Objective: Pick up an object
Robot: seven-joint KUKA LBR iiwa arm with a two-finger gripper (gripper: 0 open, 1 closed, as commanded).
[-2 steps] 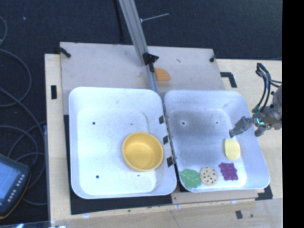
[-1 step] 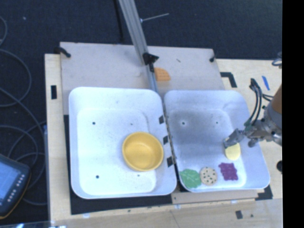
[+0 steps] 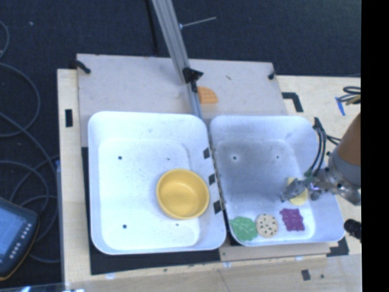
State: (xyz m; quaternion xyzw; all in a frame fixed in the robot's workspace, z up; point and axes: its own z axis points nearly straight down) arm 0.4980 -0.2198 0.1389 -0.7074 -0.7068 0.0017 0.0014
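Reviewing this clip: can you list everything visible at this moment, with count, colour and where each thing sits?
bins: two, white, side by side on the bench
bowl: one, yellow, in the left bin, toward its near right part
green item: one, green, near edge of the right bin, leftmost of a row
cookie: one, pale with dark specks, right bin, middle of that row
purple item: one, purple, right bin, right end of the row
yellow item: one, pale yellow, right bin, at the gripper, partly hidden
orange item: one, orange, on the grey board behind the bins
metal rail: one, grey, slanting down to between the bins
tablet: one, dark, lower left
arm: one, orange band, from the right
gripper: one, over the right bin
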